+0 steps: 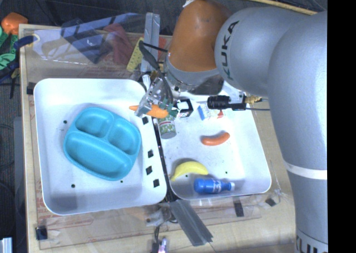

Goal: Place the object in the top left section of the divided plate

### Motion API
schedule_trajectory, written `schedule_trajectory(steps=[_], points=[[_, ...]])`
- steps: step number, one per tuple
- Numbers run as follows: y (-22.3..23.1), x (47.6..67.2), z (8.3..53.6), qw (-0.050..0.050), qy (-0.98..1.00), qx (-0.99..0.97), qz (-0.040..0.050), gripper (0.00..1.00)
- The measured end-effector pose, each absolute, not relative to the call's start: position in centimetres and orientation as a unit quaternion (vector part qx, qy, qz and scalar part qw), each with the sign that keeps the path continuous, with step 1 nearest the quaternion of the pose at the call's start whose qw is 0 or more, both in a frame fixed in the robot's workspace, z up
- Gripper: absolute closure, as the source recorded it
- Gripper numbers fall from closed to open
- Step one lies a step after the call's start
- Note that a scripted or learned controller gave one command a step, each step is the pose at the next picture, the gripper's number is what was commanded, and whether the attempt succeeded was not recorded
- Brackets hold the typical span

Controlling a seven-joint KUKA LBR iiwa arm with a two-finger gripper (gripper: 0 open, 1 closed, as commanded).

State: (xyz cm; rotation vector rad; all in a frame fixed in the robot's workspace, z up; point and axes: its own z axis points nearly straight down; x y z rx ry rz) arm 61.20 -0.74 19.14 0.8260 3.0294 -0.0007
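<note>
Grey robot arm (278, 79) looms closest, its claw (157, 107) pinching a small orange carrot (157, 112) above the rim between bins, just right of the blue divided plate (103, 142), for carrying over.

The arm (267, 79) covers the far right part of the right bin (253, 152). The hand (153, 99) is small and blurred. The bottle (213, 185) hides part of the banana (186, 168).
</note>
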Motion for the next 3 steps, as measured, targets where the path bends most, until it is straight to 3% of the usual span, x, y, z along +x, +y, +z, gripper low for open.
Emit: schedule_trajectory(steps=[1, 2, 3], points=[[5.7, 58.2, 19.9, 0.000, 0.987, 0.158, -0.0003, 1.00], [10.3, 62.3, 11.0, 0.000, 0.998, 0.057, 0.0000, 1.00], [10.3, 62.4, 11.2, 0.002, 0.998, 0.057, 0.0001, 0.00]])
